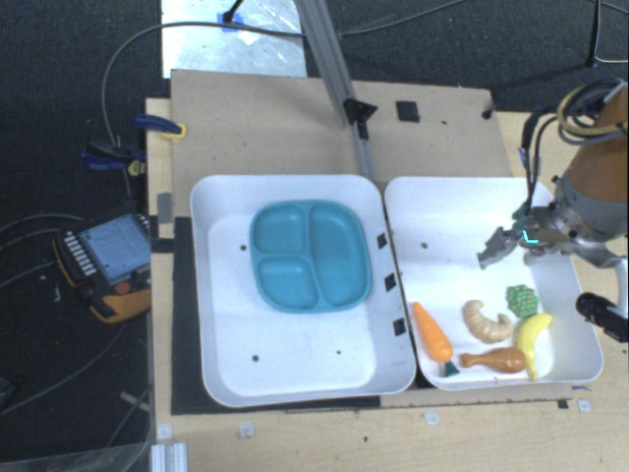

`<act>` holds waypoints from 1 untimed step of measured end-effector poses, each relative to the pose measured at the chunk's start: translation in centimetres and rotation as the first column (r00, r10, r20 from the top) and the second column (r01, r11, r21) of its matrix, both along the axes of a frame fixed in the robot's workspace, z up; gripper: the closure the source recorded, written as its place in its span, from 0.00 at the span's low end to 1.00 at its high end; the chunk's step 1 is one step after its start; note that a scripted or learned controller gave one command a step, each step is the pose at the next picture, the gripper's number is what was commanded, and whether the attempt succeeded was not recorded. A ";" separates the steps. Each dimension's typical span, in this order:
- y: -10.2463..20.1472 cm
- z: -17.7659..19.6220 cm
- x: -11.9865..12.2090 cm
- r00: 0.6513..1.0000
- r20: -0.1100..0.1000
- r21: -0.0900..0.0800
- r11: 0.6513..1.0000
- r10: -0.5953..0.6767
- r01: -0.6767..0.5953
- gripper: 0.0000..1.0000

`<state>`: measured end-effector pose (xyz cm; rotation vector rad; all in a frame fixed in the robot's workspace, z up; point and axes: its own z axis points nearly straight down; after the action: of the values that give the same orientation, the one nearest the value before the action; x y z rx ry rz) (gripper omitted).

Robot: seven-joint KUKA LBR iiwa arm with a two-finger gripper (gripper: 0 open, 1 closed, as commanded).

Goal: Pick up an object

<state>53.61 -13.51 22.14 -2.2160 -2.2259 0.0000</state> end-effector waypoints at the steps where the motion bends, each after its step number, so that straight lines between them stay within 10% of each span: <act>1: 0.0 0.1 0.1 1.000 0.002 0.000 1.000 0.000 0.000 0.00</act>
<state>53.68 -13.52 22.23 -2.2170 -2.2277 -0.0022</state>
